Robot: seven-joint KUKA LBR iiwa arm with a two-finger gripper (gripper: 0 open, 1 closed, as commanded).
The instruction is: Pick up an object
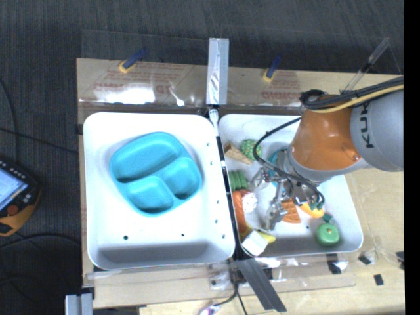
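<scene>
The right bin (pixel 348 199) holds several small toy foods. A green round piece (pixel 327 233) lies at its front right, with a yellow piece (pixel 317 210) just behind it. An orange piece (pixel 293 216) lies mid-bin, and an orange and white piece (pixel 244 203) rests by the left wall. A pale yellow wedge (pixel 256 242) sits at the front edge, and a green ridged piece (pixel 248 149) at the back left. My gripper (pixel 278 209) hangs low over the middle of this bin, right beside the orange piece, under the orange-banded wrist (pixel 323 143).
The left bin (pixel 98 235) carries a blue divided plate (pixel 155 170). A metal divider (pixel 218 71) stands behind the wall between the bins. Black cables (pixel 341 97) run along the arm. A handheld device (pixel 13 199) lies on the floor at far left.
</scene>
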